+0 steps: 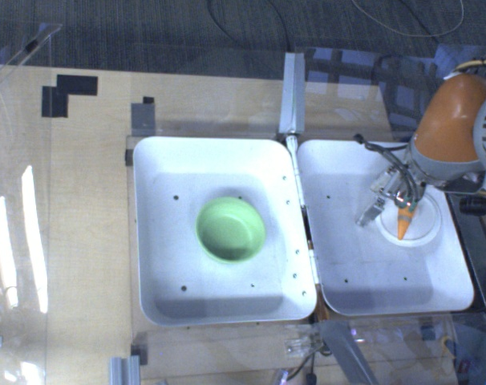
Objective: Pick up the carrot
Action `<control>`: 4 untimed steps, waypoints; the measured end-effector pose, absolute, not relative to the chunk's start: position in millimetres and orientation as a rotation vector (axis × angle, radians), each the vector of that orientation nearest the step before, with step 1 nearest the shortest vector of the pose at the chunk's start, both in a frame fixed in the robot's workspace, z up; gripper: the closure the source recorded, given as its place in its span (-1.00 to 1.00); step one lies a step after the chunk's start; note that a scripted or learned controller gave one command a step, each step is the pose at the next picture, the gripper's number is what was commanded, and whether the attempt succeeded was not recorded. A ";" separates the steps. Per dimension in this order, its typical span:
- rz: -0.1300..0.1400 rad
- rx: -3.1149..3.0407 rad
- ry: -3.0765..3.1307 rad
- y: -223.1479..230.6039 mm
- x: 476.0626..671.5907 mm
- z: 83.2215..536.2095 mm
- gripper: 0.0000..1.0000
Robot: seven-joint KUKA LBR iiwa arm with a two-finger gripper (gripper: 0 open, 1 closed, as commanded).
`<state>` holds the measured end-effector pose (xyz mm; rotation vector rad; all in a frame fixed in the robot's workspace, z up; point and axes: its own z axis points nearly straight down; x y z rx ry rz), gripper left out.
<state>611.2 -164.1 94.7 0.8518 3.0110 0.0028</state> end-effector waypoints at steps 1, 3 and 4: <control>0.004 1.116 2.924 -203.5 574.4 113.8 -1.00; 0.004 0.953 2.977 -156.1 640.6 91.0 -1.00; 0.010 1.275 2.853 -197.0 641.5 99.1 -1.00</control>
